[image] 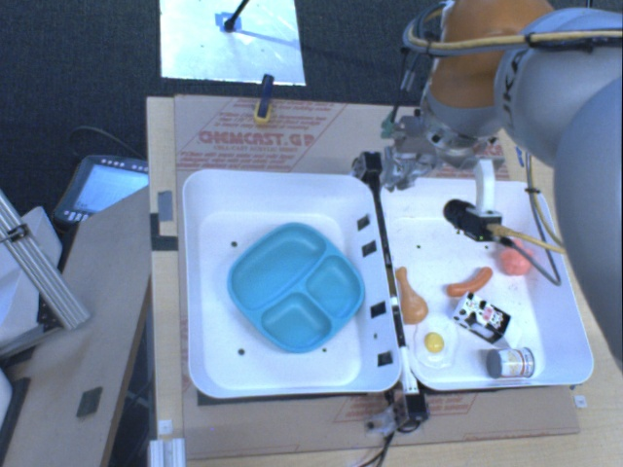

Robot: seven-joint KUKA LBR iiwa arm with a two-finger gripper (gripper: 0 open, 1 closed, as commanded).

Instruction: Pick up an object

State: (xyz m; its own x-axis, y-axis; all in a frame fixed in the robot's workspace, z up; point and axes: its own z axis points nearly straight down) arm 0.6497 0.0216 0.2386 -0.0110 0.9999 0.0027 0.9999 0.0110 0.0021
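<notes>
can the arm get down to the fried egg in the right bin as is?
Probably yes. The fried egg lies flat in the right bin, uncovered from above. The orange pear-shaped piece sits close beside it and the bin's dividing wall is near, so finger room looks tight.

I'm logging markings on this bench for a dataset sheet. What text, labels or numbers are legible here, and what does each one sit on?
"CHEMCAST G P", red print, last letters uncertain: on the brown cardboard sheet behind the left bin.
Fainter red print on the same cardboard, at its far right and near edge: too blurred to read.
Black-and-white patterned small box in the right bin: markings too small to read.
</notes>
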